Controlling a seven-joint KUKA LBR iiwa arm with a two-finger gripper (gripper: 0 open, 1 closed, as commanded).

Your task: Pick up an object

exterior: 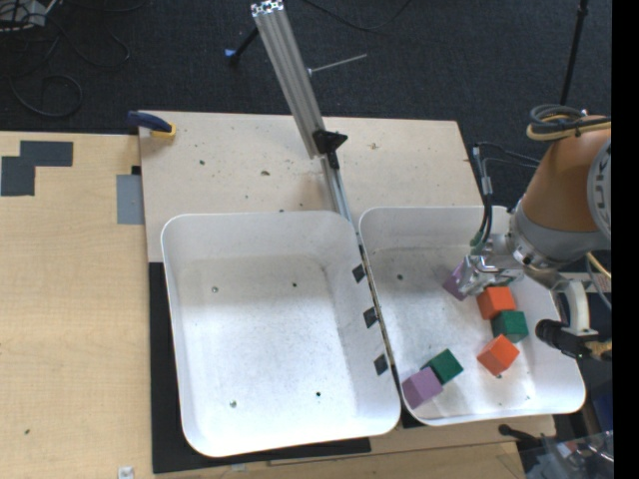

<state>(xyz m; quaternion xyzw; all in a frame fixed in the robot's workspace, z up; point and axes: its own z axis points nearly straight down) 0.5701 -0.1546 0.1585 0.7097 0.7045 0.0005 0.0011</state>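
While jaws [486, 270] hover low, blocks crowd the right bin [429, 230].

My table [70, 297] is pale wood, with a lighter, speckled board [250, 163] across its far part. Two white bins sit on it side by side, touching along their inner rims: the left bin [185, 238] and the right bin [424, 218]. A black mat [160, 367] shows under the left bin's edge. Grey patches [40, 163] mark the wood at my left, and a blue-and-yellow clamp [152, 124] grips the board's far left corner.
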